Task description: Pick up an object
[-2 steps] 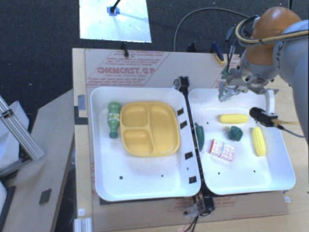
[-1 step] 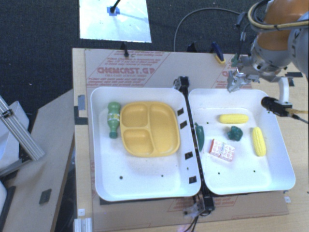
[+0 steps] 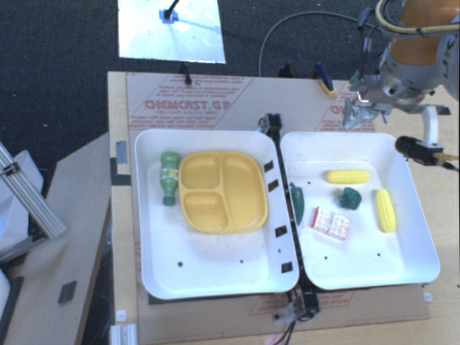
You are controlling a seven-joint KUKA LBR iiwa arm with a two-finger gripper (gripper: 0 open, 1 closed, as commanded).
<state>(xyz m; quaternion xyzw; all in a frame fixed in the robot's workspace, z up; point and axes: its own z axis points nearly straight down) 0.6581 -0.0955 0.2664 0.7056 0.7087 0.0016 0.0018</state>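
My gripper (image 3: 358, 115) hangs over the back edge of the right bin (image 3: 374, 268), beyond everything lying in it. In that bin a yellow corn cob (image 3: 347, 176) lies crosswise, and a second corn cob (image 3: 385, 209) lies lengthwise near the right wall. A small teal lump (image 3: 351, 198) sits between them. A red and white packet (image 3: 330, 223) lies nearer the front. A dark green pepper (image 3: 296, 200) rests against the bin's left wall. No object is seen at the gripper.
The left bin (image 3: 215, 279) holds a yellow divided plate (image 3: 221, 191) and a green bottle (image 3: 169, 177) beside it. A black device (image 3: 413, 148) juts over the right bin's far right corner. A grey sheet (image 3: 171, 20) lies beyond the bench.
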